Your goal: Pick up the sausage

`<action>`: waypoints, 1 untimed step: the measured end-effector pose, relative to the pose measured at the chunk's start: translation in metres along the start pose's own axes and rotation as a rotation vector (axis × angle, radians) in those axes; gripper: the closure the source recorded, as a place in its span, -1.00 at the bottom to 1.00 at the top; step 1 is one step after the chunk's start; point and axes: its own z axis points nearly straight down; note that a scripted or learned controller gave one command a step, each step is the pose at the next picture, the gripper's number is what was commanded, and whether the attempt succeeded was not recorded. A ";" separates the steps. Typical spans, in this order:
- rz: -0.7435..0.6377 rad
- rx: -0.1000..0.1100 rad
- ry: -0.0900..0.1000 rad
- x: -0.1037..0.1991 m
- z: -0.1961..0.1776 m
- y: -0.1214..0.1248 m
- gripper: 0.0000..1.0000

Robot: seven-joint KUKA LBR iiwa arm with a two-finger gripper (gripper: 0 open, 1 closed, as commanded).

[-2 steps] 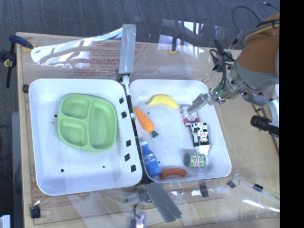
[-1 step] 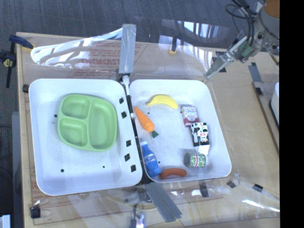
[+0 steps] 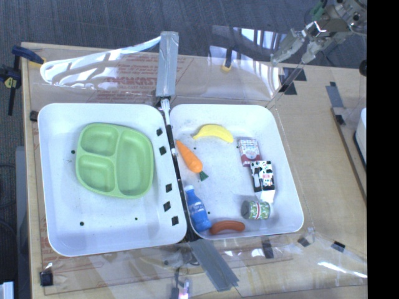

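Camera view: reddish-brown sausage (image 3: 227, 227) lies flat at the near edge of the right white bin (image 3: 283, 161), just beside the blue plastic bottle (image 3: 197, 209) and near the small green can (image 3: 255, 210). Same bin also holds a yellow banana (image 3: 212, 132), orange carrot (image 3: 189, 157) and two small cartons; green divided plate (image 3: 115, 160) sits in the left bin. Gripper (image 3: 308, 39) hangs over the bench's far right corner, well apart from the sausage, open/closed state can't tell.

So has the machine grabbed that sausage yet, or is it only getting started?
Nothing looks done yet. The sausage lies at the near edge of the right bin, beside the blue bottle. The end effector is up beyond the bins, far from it. Reaching down, gripping and lifting are all left.
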 end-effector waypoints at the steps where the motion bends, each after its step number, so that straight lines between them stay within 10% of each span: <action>1: -0.011 0.001 -0.001 0.003 -0.011 0.002 1.00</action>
